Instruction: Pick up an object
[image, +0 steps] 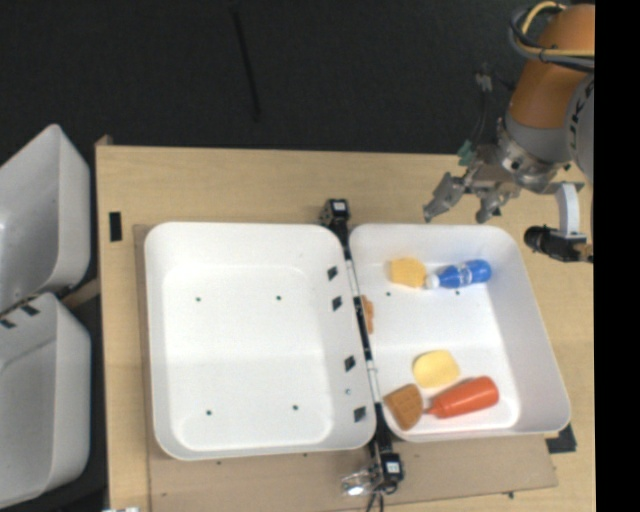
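The scene is lit brightly and evenly from above, so that the two white bins (240, 340) are rendered close to overexposed and little surface detail is kept on their floors, while the background beyond the worktop (250, 185) is left almost black. Only soft, short shadows are cast along the inner walls of the bins and under the small objects. The picture is somewhat soft and grainy throughout, and the hand (465, 200) is shown slightly blurred.
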